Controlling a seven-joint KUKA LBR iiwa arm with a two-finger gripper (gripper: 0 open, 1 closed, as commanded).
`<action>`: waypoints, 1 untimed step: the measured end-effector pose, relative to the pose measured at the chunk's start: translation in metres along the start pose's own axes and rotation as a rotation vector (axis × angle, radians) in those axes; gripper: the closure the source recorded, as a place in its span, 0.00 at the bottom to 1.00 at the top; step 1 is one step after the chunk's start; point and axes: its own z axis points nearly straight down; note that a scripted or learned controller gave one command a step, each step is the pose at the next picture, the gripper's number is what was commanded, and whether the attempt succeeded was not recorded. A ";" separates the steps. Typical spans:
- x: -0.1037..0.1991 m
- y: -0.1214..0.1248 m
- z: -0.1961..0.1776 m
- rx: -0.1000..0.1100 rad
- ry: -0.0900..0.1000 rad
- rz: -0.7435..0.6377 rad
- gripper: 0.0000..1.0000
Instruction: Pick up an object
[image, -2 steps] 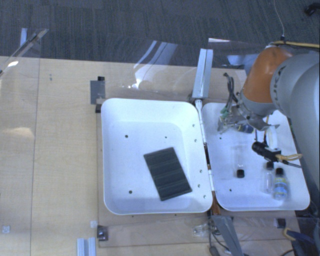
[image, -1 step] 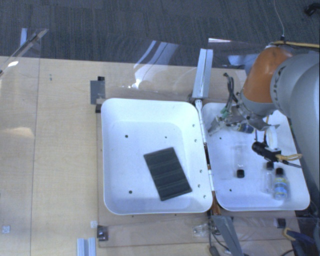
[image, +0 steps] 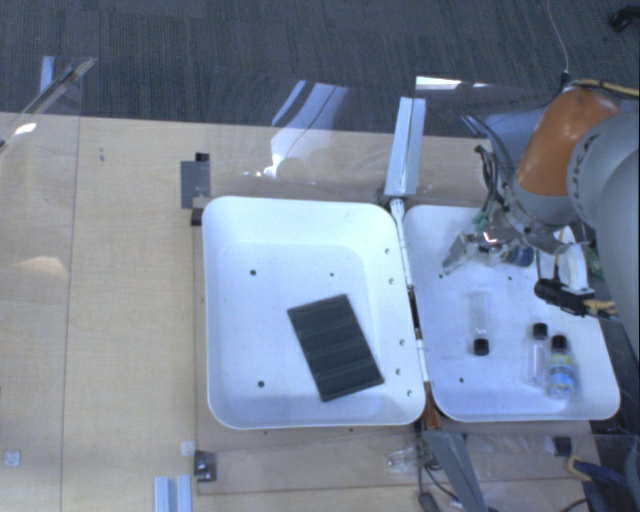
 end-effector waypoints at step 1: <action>0.059 0.000 0.002 -0.038 -0.022 -0.061 0.00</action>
